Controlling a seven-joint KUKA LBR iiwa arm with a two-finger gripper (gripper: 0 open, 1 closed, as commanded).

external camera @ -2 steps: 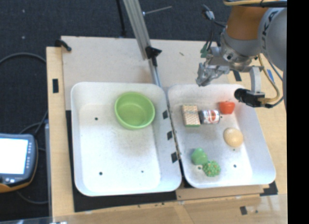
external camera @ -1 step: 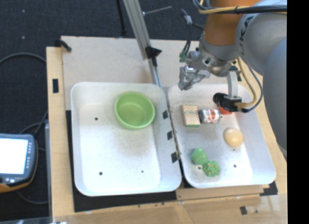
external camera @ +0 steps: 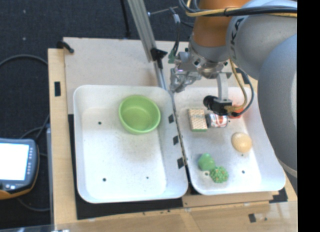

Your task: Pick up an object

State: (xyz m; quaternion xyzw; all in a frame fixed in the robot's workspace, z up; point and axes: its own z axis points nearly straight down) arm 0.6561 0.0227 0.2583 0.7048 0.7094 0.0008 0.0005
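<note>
Bench with two white bins [external camera: 87,126] | gripper [external camera: 179,83] above right bin's far-left corner, finger state cannot be told | green bowl [external camera: 139,114] in left bin

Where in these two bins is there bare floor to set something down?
Most room is in the left bin: everything in front of and beside the green bowl is bare. The right bin is crowded: a small box, a can, a yellowish ball and two green pieces. The hand hangs over its back-left corner.
</note>
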